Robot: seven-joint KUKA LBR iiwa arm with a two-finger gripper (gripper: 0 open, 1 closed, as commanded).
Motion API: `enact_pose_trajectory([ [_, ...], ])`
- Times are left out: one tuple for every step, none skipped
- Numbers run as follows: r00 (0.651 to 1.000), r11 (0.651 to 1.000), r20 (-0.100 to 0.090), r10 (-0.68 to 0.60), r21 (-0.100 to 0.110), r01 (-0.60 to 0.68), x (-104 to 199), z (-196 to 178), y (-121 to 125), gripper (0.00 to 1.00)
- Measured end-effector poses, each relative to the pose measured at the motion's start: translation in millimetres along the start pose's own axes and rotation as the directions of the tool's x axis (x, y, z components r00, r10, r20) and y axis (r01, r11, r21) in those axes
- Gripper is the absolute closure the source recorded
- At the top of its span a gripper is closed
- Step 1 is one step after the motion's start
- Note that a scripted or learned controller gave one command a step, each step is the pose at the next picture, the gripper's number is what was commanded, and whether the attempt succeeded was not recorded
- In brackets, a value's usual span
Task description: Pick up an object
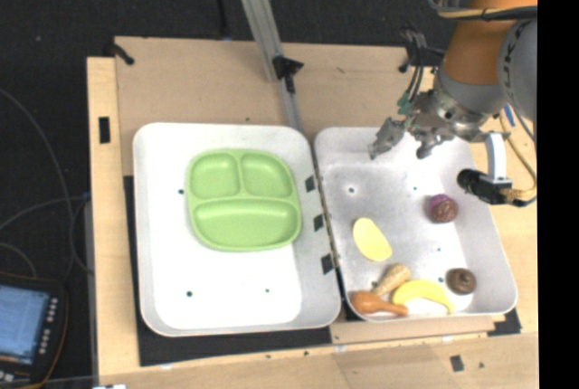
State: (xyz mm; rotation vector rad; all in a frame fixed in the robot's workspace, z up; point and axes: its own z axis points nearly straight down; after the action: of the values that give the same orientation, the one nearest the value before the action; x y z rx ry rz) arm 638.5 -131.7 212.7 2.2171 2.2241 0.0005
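Pincer (398, 143) hovered spread and empty over right bin's (348, 163) far end | banana (423, 295) lay at near edge, touching carrot (378, 306) | judged light, smooth, likely rigid toy; grip across its middle | green divided plate (242, 199) in left bin.

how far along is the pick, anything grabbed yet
Nothing looks picked yet. The gripper hangs open over the far end of the right bin with nothing between its fingers. The purple item, yellow disc, banana and chocolate donut all lie in that bin. Choosing, descending and grasping remain.
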Motion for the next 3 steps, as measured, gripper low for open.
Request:
enact_pose_trajectory([
  [1.000,1.000,0.000,0.000,0.000,0.000,0.0,0.0,0.0,0.00],
  [1.000,1.000,0.001,0.003,0.006,-0.003,-4.2,62.9,-0.9,0.00],
  [1.000,1.000,0.001,0.006,0.005,-0.006,-5.0,114.9,-2.1,0.00],
])
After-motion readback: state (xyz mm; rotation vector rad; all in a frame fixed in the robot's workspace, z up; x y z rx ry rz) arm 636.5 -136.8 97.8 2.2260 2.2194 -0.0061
